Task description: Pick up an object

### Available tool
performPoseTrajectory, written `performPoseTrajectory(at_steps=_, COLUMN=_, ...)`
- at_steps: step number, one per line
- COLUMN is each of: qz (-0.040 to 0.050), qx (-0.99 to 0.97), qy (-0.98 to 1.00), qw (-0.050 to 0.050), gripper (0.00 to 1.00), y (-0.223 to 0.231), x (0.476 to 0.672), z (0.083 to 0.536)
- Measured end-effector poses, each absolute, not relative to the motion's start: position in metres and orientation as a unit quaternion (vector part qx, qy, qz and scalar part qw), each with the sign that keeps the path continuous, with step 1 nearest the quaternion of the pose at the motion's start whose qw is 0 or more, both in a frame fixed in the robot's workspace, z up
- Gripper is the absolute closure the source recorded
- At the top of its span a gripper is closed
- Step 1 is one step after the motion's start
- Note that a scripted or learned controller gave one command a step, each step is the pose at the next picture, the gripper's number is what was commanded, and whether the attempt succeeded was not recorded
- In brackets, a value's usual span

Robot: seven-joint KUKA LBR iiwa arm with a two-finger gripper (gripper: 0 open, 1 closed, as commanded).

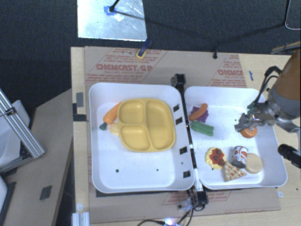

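Note:
My gripper [244, 123] hangs low over the right part of the right bin [280, 175], reaching in from the right edge. Directly beneath and just in front of it lies a small orange round object [249, 132], partly covered by the gripper, and contact between the two is not clear. Elsewhere in this bin are an orange sausage [201, 110] on a purple piece [193, 112], a green bean-like piece [202, 128], a small round pizza [215, 157], a red and white can [240, 155], a tan bun [254, 163] and a waffle-patterned wedge [233, 173].
The left bin [95, 140] holds a yellow divided plate [144, 125] with a carrot [111, 113] at its left rim. A black hinge strip [186, 126] runs between the bins. Bare floor shows in the right bin's middle and far corner.

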State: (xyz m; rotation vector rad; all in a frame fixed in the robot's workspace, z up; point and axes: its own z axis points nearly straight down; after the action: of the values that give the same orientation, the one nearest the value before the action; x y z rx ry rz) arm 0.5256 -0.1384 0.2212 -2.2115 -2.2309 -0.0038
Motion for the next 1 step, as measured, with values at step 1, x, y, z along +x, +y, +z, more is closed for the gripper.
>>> performPoseTrajectory(at_steps=1, qz=-0.0013, qx=-0.704, qy=-0.710, qw=0.000, gripper=1.00, y=-0.0921, x=0.5287, z=0.2160)
